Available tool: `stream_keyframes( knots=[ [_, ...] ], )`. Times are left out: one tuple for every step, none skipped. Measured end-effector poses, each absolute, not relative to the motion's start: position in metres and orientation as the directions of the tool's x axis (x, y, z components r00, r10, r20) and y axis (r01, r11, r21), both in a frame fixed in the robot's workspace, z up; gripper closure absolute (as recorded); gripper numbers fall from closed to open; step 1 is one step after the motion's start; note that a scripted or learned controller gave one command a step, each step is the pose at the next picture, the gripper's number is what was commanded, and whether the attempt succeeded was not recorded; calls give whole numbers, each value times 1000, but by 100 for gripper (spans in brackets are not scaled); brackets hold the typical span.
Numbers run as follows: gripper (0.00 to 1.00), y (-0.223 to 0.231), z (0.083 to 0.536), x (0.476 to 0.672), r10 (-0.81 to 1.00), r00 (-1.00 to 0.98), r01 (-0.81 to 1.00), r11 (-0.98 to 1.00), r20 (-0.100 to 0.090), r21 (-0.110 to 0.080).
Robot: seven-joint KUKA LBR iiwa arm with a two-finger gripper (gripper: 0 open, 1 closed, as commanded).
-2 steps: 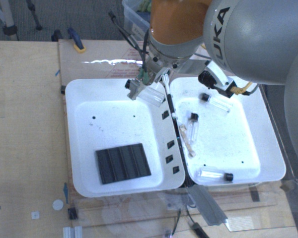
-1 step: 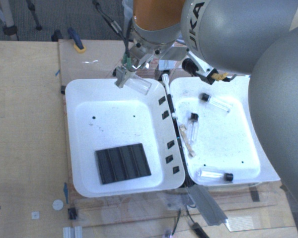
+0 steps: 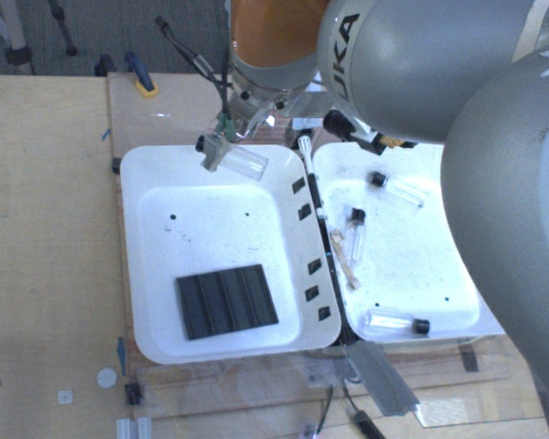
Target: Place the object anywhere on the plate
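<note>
Fingers: from my seat I see them (image 3: 221, 147) closed around a clear vial (image 3: 241, 161), gripping its black-capped end.
Vial: held over the back rim of the left bin (image 3: 146, 245), lying almost level.
Plate: I make out a dark ribbed plate (image 3: 227, 301) flat on the left bin's floor, well apart from the vial.
Right bin: I count several more clear vials (image 3: 395, 323) scattered in the right bin (image 3: 457, 309).
Counter: wooden counter (image 3: 46, 245) under both bins.

Arm (image 3: 439, 62): bulky smooth grey casing, partial black "UKA" lettering, orange band (image 3: 270, 26) above wrist, black cables (image 3: 197, 62) alongside.
</note>
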State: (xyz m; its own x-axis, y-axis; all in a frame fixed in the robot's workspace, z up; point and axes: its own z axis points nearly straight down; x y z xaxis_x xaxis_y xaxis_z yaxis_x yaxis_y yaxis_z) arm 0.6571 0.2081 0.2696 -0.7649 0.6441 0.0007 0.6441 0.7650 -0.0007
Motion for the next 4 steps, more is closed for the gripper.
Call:
stream_keyframes(
  knots=[
    [0,208,270,657,644,-765,644,765,0,0],
    [0,212,211,607,888,-460,888,460,1,-2],
    [100,212,222,608,888,-460,888,460,2,1],
    [100,208,228,636,725,-689,725,689,-2,5]
  ],
)
